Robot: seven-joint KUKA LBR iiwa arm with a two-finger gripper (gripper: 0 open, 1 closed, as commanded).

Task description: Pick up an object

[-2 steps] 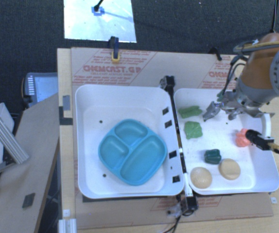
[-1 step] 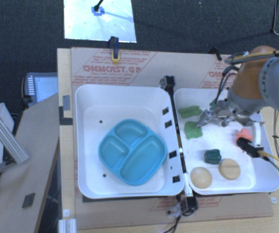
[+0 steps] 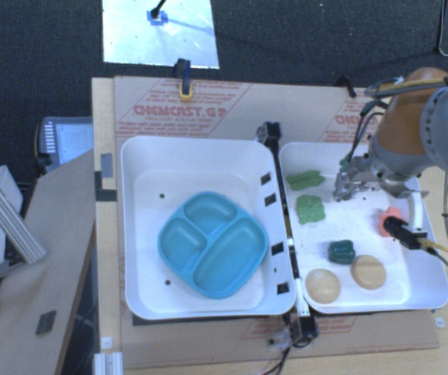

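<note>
Camera view: I see the arm (image 3: 431, 119) coming in from the right edge, orange band up top, wrist bent down into the right bin (image 3: 431, 291). Gripper (image 3: 347, 187) sits low in that bin's upper middle, between the two green pieces and the bin's right wall. Can't tell how the fingers stand, too small and blurred; nothing visibly between them.

Right bin contents: long green piece (image 3: 306, 180) at upper left, just left of the gripper; lighter green lump (image 3: 311, 208) right below it. Dark green pepper-like item (image 3: 341, 251) mid-bin. Two tan round pieces along the lower edge, one (image 3: 323, 285) at lower left, the other (image 3: 368, 272) just right of the pepper. Orange-red item (image 3: 390, 222) near the right wall, partly behind a black attachment.

Left bin (image 3: 142, 162), centre of frame: blue divided plate (image 3: 212, 243), lying flat, tilted diagonally.

Both bins sit on the worktop (image 3: 232, 104).
</note>
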